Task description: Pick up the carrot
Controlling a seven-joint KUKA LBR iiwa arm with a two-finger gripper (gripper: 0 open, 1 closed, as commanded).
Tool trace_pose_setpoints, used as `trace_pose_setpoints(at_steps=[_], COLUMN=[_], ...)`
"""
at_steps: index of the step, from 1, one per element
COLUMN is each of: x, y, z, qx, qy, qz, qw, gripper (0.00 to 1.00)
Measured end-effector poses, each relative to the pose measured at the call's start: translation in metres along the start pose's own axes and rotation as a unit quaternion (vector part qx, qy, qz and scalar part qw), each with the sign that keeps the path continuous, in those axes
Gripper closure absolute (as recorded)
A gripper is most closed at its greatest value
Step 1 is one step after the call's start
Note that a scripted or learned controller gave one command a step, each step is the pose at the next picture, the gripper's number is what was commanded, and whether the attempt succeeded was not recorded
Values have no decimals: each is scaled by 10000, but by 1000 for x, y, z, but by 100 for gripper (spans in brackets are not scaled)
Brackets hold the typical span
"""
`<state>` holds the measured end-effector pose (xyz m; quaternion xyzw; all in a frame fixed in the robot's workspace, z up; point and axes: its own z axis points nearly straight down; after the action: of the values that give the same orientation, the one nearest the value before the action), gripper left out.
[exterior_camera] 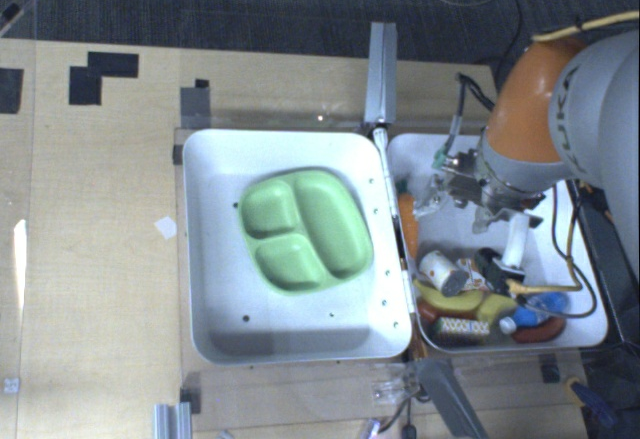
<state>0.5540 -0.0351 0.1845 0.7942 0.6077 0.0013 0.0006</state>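
Against the right bin's [598, 327] left wall the carrot [407, 222] is seen, slim, apparently stiff, light and smooth. It is best taken mid-length across its width. Above, the gripper [470, 189] hangs; its state cannot be told.

A: What does the arm [590, 87] look like?
B: Rounded grey casing, with a broad orange band [530, 112] bulging just left of it.
A: And past the band?
B: Dark and silver wrist hardware [480, 182], black cables looping beside it, perhaps small bolts; it's too blurred to be sure.
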Motion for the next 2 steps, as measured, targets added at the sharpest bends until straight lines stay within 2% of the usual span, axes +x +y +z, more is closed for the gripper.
trace_pose_setpoints(at_steps=[1,2], x=[-55,-54], y=[13,10], z=[67,62], qx=[-91,-31], qy=[28,11], qz=[2321,2279], qw=[9726,9737], gripper=[0,100])
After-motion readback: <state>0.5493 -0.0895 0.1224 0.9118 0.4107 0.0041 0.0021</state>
